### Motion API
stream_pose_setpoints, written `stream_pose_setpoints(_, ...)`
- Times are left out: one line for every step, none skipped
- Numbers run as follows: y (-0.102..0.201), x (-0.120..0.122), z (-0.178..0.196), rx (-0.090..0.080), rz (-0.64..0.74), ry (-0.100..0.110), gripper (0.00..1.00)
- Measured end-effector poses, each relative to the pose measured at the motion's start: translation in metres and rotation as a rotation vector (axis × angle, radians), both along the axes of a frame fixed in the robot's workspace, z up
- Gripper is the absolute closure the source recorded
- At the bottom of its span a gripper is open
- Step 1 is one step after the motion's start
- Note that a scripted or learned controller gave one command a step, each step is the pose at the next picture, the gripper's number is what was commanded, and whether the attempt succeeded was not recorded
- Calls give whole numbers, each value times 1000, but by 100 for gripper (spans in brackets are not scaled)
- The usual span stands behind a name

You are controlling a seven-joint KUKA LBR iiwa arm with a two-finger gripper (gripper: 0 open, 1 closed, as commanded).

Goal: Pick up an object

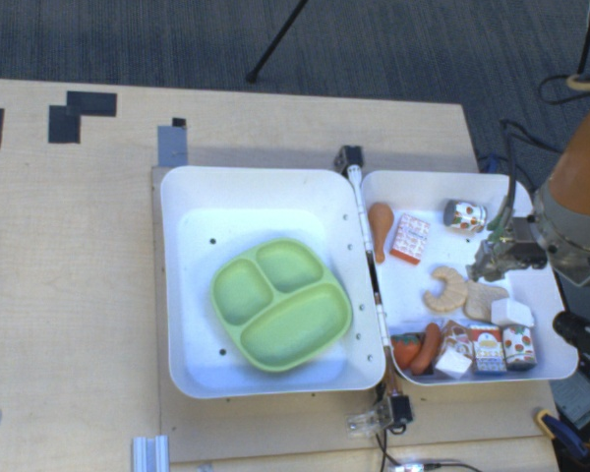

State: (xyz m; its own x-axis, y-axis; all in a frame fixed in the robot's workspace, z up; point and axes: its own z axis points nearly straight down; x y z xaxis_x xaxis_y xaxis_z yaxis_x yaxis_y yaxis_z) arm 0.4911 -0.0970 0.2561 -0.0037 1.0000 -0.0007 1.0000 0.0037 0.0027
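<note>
My gripper point(492, 259) hangs near the right bin's point(423, 187) right edge, its opening beyond my telling, directly over the tan croissant-shaped toy point(450, 289), which I judge light, rigid, slightly slick, best pinched across its narrow middle.

This is a robotics lab. A pale wooden table point(69, 264) stands on dark grey carpet point(177, 23) and bears two shallow white bins point(177, 293) clamped side by side with metal brackets point(172, 144). Black tape patches point(79, 114) mark the tabletop. Cables point(531, 136) trail over the floor at the right, a thin black stand leg point(285, 28) crosses the carpet, and the grey and orange arm point(580, 180) reaches in.
</note>
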Motion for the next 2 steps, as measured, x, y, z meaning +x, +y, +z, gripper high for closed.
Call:
stream_pose_setpoints(-33,76,-103,1,0,3,100)
stream_pose_setpoints(-108,-3,-113,1,1,1,100)
